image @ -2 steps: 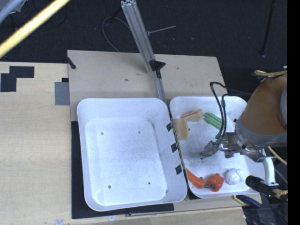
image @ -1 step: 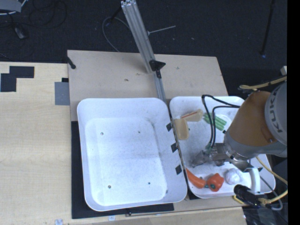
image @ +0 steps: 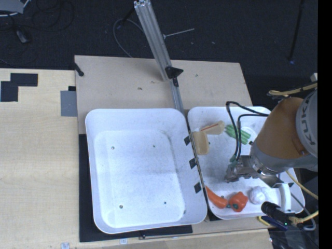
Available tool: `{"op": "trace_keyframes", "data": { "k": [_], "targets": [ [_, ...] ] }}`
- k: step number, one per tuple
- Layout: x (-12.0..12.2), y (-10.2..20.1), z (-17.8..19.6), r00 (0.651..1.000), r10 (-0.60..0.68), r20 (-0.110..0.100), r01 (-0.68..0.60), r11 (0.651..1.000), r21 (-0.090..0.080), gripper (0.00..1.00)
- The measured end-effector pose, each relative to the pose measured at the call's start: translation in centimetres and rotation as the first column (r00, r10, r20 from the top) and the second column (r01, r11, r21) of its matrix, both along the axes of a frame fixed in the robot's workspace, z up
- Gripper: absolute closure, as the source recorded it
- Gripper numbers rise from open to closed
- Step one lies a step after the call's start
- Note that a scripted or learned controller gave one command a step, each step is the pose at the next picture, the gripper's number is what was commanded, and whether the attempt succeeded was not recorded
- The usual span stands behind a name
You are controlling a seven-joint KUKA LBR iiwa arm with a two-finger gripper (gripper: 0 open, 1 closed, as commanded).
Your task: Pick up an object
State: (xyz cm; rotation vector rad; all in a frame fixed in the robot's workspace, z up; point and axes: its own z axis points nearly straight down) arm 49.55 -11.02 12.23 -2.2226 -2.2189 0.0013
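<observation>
We see two matt white plastic bins on a pale wooden bench, behind them a ribbed metal rail.

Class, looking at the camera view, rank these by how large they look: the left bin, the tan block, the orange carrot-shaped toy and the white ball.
1. Left bin, by far the largest.
2. Tan block.
3. Orange carrot-shaped toy, close to the block; its far end is hard to trace, so this ranking is unsure.
4. White ball, smallest.
</observation>
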Motion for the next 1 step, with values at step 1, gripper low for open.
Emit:
{"op": "trace_keyframes", "data": {
  "k": [1],
  "targets": [
    [0.36, 0.04, 4.19, 1.0, 0.001, 0.004, -0.001, 1.0, -0.001, 1.0]
  ]
}}
